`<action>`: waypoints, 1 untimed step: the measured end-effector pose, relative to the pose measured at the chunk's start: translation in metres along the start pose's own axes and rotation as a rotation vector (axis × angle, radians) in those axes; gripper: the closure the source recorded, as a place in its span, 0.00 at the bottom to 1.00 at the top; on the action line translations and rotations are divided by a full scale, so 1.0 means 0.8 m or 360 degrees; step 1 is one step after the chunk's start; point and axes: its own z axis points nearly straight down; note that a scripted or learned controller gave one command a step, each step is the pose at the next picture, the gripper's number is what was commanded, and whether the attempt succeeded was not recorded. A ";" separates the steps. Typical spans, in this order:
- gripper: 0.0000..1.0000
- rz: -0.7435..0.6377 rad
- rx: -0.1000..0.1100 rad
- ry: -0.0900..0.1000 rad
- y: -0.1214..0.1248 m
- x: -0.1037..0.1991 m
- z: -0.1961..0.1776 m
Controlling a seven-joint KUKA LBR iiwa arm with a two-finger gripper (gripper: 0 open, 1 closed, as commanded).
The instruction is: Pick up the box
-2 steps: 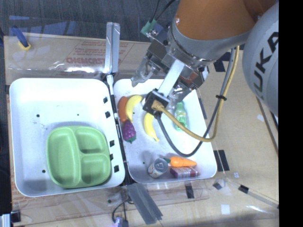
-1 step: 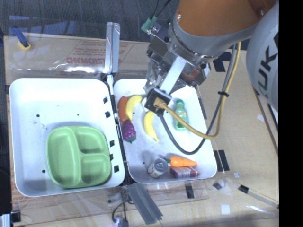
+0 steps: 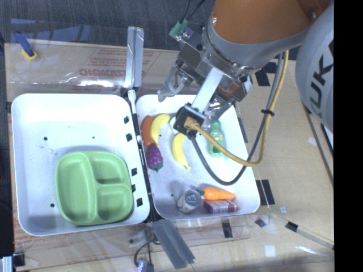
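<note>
The box [image 3: 220,207] is small and dark red. It lies flat at the near right corner of the right bin [image 3: 245,152], just below a carrot [image 3: 218,194] and right of a tin can [image 3: 190,200]. My gripper [image 3: 172,86] hangs over the far left corner of the same bin, well away from the box. Nothing shows in it. The grey wrist and its orange band [image 3: 261,10] cover the bin's far right part.
The right bin also holds two bananas [image 3: 180,151], an orange-red fruit [image 3: 147,130], a purple vegetable [image 3: 154,156] and a green bottle [image 3: 215,140]. A yellow cable [image 3: 266,129] loops over the bin. In the left bin [image 3: 34,118] lies a green divided plate [image 3: 94,187].
</note>
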 end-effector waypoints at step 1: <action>1.00 -0.0018 0.0002 -0.0003 -0.002 0.002 -0.012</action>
